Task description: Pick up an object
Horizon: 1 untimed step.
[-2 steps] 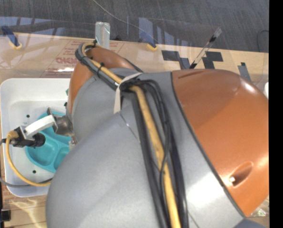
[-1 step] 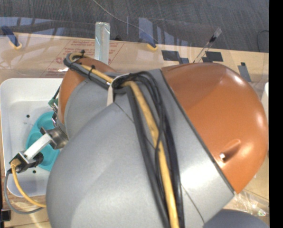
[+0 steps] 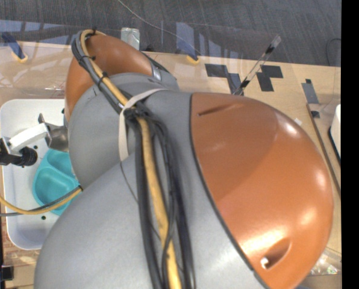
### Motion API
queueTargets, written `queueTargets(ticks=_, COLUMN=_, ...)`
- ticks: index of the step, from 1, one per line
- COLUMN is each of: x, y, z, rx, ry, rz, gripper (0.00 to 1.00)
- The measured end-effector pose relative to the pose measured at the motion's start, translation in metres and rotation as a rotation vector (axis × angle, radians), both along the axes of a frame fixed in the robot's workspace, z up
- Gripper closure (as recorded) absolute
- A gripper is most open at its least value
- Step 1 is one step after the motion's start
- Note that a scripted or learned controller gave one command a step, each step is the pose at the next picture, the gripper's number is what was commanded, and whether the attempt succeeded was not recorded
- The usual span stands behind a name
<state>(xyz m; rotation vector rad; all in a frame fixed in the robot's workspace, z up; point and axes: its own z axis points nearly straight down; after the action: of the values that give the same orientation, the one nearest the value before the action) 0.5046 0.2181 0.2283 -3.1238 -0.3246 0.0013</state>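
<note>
View from above the bench, looking down at a slant. The grey KUKA arm (image 3: pixel 107 191) reaches in from the right and passes close under the camera. Its broad glossy orange band (image 3: pixel 258 173) lies to the right, and a second orange section (image 3: pixel 101 59) curves over behind it. A bundle of black and yellow cables (image 3: pixel 149 185) runs along the grey link, held by a white strap (image 3: pixel 126 116). The arm bends leftward and down. Its gripper (image 3: pixel 55 138) hangs over the shallow white left bin (image 3: pixel 14 116), near the bin's far half. The arm's bulk hides the tip, so it cannot be told whether the gripper is apart, together or clamped on anything.

The task's thing, a turquoise plastic dish-shaped piece (image 3: pixel 50 182), lies on the floor of the left bin, below the gripper in the view. Its right part is covered by the arm. The visible part has a curved, hollowed face. Its long axis appears to run from the far side of the bin toward the near side, though the hidden portion leaves this uncertain.

Bare white bin floor shows between the turquoise piece and the bin's left wall, and again toward the rounded near-left corner. Beyond the bin lies the tan bench top (image 3: pixel 185 47), which carries black tape marks (image 3: pixel 252 74) and a thin slanted metal rod (image 3: pixel 259 65).
</note>
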Motion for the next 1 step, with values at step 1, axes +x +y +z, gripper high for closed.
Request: queueTargets(ticks=1, x=-0.0291, y=-0.0005, z=-0.0213, rx=-0.001, ry=0.005, rz=0.069, gripper=1.0)
